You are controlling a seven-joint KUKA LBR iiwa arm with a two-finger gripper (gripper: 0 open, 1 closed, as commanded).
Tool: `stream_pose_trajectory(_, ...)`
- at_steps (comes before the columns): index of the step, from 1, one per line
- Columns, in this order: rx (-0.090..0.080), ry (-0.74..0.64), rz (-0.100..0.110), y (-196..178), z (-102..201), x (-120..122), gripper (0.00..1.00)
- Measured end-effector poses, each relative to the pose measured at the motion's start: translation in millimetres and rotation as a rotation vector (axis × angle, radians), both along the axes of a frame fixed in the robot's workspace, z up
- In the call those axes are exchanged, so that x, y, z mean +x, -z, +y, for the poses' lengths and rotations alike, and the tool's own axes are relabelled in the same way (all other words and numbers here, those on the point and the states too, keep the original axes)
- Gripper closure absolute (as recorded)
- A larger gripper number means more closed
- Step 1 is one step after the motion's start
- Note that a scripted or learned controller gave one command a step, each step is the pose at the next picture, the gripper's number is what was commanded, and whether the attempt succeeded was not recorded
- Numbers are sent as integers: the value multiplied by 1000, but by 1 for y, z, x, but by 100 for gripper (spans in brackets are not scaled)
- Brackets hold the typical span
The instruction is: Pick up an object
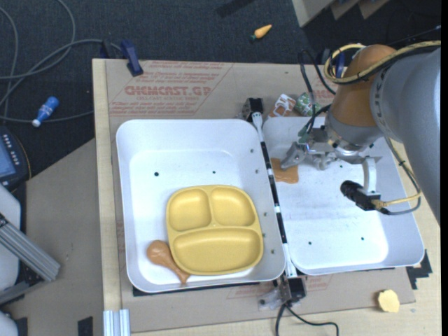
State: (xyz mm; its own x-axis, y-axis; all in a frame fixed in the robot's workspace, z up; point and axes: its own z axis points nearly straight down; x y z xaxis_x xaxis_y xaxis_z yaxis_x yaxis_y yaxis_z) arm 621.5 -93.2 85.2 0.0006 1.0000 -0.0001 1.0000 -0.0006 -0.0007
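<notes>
Gripper [297,154] sits low in the right bin [336,247], apparently angled at the flat orange piece [283,171] lying against that bin's left wall, a likely pick target; cannot tell whether it has hold of anything. Left bin [140,145] holds a yellow divided tray [212,228] with an orange drumstick-shaped toy [165,256] tucked against its lower-left edge.
</notes>
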Motion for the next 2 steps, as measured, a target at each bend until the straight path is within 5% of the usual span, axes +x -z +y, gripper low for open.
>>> stream_pose_trajectory(1, 0, 0, -3, -11, 0, 1, 100)
stream_pose_trajectory(2, 0, 0, -2, -10, 0, 1, 0)
